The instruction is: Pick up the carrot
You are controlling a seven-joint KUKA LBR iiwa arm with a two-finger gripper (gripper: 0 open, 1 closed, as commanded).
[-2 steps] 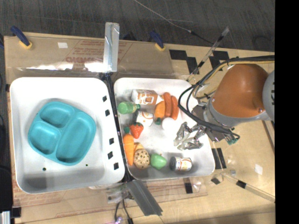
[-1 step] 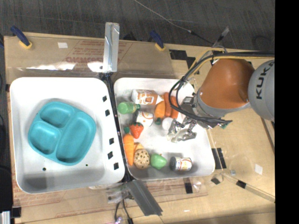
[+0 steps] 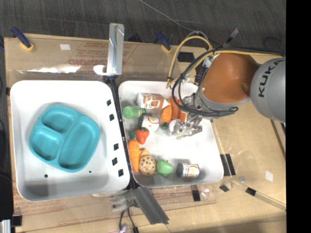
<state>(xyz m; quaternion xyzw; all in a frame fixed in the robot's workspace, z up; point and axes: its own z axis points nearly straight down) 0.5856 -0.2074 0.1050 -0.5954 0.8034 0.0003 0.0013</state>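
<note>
Orange carrot [image 3: 133, 154] lies by the right bin's [image 3: 212, 149] left wall, well apart from my gripper [image 3: 187, 128]; finger state I cannot tell.

Overhead slant view of two white bins. The gripper [image 3: 187, 128] hangs low over the right bin [image 3: 214, 152]; its finger state is unresolved. A carrot [image 3: 166, 114] lies just left of the fingers, another carrot [image 3: 133, 153] farther down-left beside a strawberry [image 3: 142, 135] and cookie [image 3: 147, 164]. A small jar [image 3: 188, 170] lies below the fingers. A teal divided plate [image 3: 64, 138] sits in the left bin [image 3: 24, 178].
</note>
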